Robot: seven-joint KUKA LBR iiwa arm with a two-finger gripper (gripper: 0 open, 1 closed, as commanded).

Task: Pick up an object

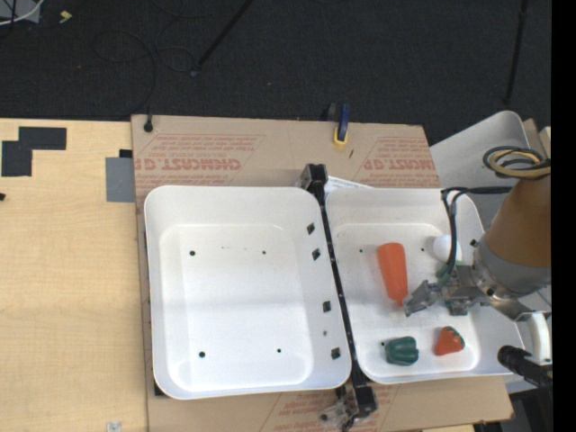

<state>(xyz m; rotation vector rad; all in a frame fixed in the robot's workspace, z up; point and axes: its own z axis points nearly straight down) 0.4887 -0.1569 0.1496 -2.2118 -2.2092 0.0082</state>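
Base sheet: brown cardboard printed in red, lying under both bins.
Clamp: blue-and-yellow clamp at the cardboard's far edge.
Bench: light wood, bearing dark patches.
Floor: dark, with cables.

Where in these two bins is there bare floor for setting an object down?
The left bin is bare from wall to wall. The right bin has a free strip between the divider and the carrot. Its lower right is crowded: green object, red object, gripper.

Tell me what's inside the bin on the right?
The right bin holds an orange carrot-shaped toy, a green toy and a red toy. The arm covers its far corner, so anything there is hidden.
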